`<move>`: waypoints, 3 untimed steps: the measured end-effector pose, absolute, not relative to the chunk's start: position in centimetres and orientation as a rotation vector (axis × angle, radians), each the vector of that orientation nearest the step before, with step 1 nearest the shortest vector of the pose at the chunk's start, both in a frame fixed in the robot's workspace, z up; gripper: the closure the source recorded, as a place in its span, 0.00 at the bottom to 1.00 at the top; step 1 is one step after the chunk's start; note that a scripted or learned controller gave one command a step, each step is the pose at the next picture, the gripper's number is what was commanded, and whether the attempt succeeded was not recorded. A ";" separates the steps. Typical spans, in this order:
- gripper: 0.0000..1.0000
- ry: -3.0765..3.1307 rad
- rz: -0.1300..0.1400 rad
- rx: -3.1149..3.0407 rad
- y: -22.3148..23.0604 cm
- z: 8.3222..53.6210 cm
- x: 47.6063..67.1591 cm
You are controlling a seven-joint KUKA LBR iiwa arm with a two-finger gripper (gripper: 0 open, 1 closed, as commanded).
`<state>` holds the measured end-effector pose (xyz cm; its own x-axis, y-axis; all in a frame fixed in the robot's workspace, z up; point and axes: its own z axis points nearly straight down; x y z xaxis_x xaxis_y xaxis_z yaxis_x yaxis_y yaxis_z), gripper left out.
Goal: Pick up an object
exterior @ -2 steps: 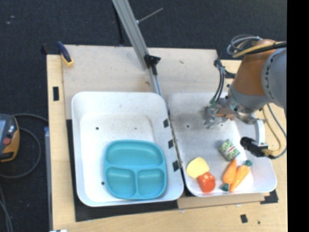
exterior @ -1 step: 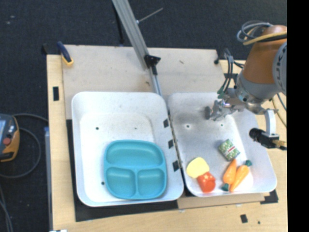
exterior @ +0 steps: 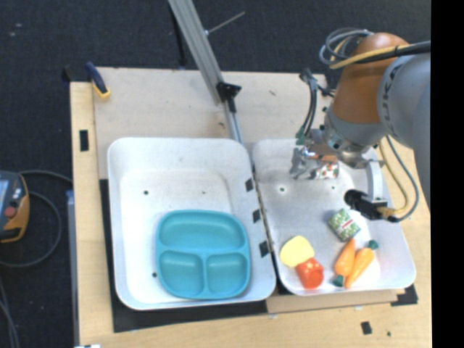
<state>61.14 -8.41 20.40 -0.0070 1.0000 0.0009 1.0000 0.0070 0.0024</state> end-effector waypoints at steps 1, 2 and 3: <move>1.00 2.228 0.003 2.214 -3.9 20.3 62.0; 1.00 2.229 0.006 2.212 0.8 22.1 63.3; 1.00 2.228 0.004 2.214 4.9 22.7 64.4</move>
